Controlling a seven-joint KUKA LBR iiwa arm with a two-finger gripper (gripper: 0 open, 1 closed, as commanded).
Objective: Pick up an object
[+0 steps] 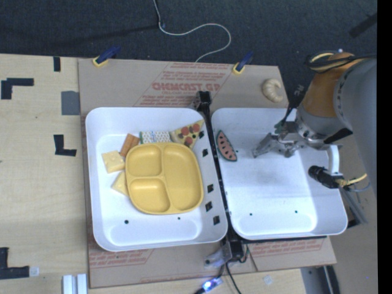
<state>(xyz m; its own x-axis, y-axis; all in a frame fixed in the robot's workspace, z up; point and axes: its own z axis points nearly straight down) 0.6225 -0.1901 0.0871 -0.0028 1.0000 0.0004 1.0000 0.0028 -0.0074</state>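
A toy watermelon slice (227, 146) lay at the right bin's (275, 222) left edge, well apart from the end effector (260, 150), whose fingers stood apart, empty. Small, light and rigid-looking, it probably suited a pinch across its narrow width.

- Both white bins (98, 182) look like smooth plastic with a faint sheen.
- The yellow divided plate (164, 177) looks like matt, smooth plastic.
- The sheet (177, 84) under the bins looks like brown cardboard, matt, with red print.
- The surface (37, 182) looks like pale wood, matt.
- The gripper (274, 144) looks like dull grey metal.
- The arm (361, 109) has a smooth grey shell with a glossy orange band.
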